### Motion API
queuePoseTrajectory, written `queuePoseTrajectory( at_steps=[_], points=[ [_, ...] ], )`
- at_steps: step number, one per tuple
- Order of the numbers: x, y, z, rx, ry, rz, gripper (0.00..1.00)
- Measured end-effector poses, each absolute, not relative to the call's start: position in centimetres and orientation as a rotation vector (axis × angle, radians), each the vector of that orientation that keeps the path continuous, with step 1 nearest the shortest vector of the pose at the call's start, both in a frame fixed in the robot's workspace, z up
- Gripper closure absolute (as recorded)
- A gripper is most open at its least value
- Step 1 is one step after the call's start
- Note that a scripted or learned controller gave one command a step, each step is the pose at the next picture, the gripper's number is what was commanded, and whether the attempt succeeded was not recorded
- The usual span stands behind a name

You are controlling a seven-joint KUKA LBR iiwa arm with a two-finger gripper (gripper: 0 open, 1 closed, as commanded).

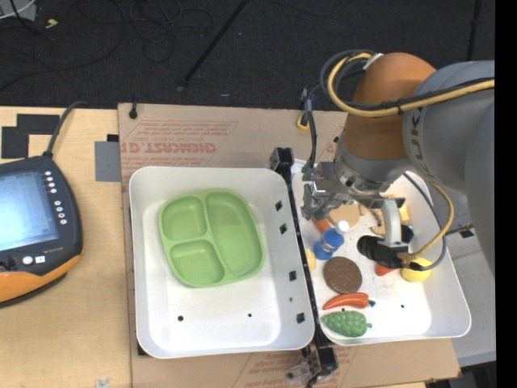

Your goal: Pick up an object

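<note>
Blue bottle [327,245] with a white cap lies tilted in the right bin [436,314], just up and left of the brown disc [344,274] and very near it. Taking that disc as the mark and sweeping from the left:

- **Far left:** off the bins, a handheld control screen [32,217] with an orange underside rests on the bench.
- **Well left of the disc:** the left bin [210,326] holds a green divided plate [212,238] with three compartments, lying flat.
- **Between the plate and the disc:** a black clip strip [295,249] runs along the line where the two bins meet.
- **Below the disc:** a red pepper [347,301] lies just under it. Just beyond the pepper, a green knobbly toy [347,323] sits against the bin's near rim.
- **Above the disc:** just past the bottle, the gripper [321,207] hangs low over the far left part of the right bin. I cannot tell whether the claw is spread or pressed together.
- **Up and right of the disc:** the grey arm [456,136] with its orange band [388,95] reaches in over the bin.
</note>
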State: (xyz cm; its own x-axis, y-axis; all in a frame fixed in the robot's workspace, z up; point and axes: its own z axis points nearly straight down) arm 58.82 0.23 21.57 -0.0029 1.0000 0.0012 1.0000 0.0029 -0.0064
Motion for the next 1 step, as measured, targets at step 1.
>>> queuePoseTrajectory(
  at_steps=[1],
  points=[
    [59.24,-0.55,22.1,-2.217,-2.22,0.007,1.0]
  ],
)
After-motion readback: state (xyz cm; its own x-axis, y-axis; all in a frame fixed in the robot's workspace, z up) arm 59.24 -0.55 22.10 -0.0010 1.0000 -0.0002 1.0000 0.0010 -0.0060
